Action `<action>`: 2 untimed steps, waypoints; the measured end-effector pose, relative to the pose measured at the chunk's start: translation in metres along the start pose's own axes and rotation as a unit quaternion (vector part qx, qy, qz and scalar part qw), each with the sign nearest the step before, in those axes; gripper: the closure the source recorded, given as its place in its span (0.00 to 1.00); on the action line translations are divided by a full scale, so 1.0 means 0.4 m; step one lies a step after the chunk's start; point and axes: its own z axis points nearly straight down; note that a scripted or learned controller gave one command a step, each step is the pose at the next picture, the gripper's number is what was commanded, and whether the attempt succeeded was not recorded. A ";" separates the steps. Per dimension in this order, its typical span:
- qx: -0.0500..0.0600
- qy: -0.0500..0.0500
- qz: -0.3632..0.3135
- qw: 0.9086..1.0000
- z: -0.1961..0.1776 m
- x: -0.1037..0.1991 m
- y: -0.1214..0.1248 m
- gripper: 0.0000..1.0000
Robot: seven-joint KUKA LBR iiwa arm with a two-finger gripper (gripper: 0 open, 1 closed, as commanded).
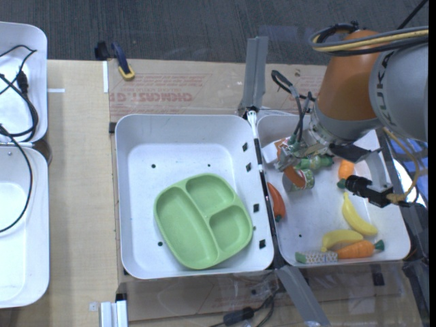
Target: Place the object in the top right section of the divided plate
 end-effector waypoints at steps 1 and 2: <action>0.001 0.001 0.068 0.998 0.001 0.147 -0.130 1.00; 0.001 0.001 0.069 0.998 -0.019 0.143 -0.130 1.00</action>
